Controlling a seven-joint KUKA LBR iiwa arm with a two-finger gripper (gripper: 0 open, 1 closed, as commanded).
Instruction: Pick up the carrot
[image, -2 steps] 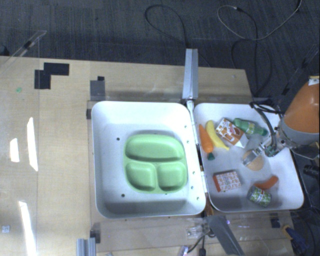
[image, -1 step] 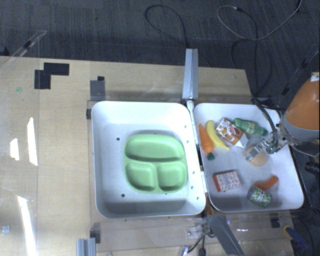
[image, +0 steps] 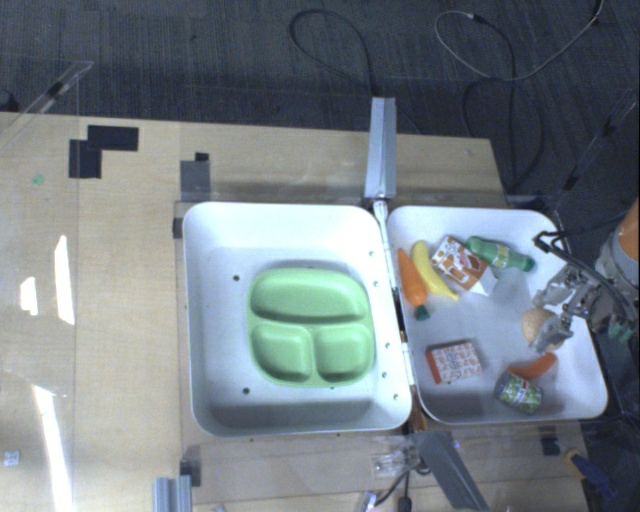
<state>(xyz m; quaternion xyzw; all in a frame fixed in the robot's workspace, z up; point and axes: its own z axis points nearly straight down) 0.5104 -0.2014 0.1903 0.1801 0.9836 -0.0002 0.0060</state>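
Carrot (image: 411, 280) located at left edge of right bin (image: 590, 405), beside banana (image: 434, 270). Gripper (image: 556, 312) positioned near bin's right side, well apart; grip state cannot be told. Approach step judged pending; leftward travel across bin required.

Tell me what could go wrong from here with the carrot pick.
1. The carrot lies against the right bin's left wall with a banana pressed alongside, so the fingers may find little room or drag the banana up too.
2. The gripper sits at the bin's opposite side, over a pale round item; crossing low could knock that or the juice carton.
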